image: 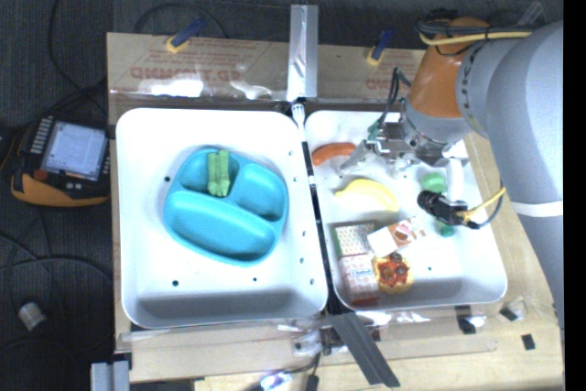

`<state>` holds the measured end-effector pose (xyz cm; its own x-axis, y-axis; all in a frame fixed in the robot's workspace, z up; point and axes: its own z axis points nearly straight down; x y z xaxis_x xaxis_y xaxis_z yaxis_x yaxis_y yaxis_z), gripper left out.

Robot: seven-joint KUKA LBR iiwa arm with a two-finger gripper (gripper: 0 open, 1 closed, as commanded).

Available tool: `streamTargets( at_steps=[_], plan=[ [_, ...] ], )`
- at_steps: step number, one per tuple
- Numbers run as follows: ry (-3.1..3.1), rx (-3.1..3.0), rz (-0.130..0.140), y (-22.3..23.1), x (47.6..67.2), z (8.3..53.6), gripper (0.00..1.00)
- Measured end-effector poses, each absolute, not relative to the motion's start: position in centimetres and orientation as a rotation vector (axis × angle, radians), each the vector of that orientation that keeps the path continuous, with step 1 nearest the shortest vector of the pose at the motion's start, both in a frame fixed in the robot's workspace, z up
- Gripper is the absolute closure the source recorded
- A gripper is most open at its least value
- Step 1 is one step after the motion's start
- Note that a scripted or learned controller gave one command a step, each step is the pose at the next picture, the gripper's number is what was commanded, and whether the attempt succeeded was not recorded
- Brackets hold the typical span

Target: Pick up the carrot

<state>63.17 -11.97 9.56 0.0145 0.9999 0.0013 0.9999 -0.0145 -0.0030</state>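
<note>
over in the right white bin (476, 284), a smooth orange carrot (331, 152) lies near the back left corner, slightly curved. the gripper (366, 151) hangs just beside it, metal fingers spread apart, clamped on nothing. a yellow banana (366, 193), small printed packets (371, 256) and a green piece (434, 181) share that bin. the left white bin (146, 288) holds a glossy blue divided dish (227, 206) with a green ridged vegetable (218, 172) inside.

Two bins (137, 224), one carrot (331, 153), one banana (366, 194).

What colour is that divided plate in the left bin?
Bright blue plate, clearest in the camera view.
</note>
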Motion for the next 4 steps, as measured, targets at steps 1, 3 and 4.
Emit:
streamTargets(
  at_steps=[1,3,4],
  plan=[
    [-2.112,-2.328,0.006,-18.6,62.3,17.8,0.00],
    [-1.083,-2.950,0.010,-11.5,62.2,11.1,0.00],
    [-1.398,-2.815,0.008,-20.7,64.0,21.4,0.00]
  ],
)
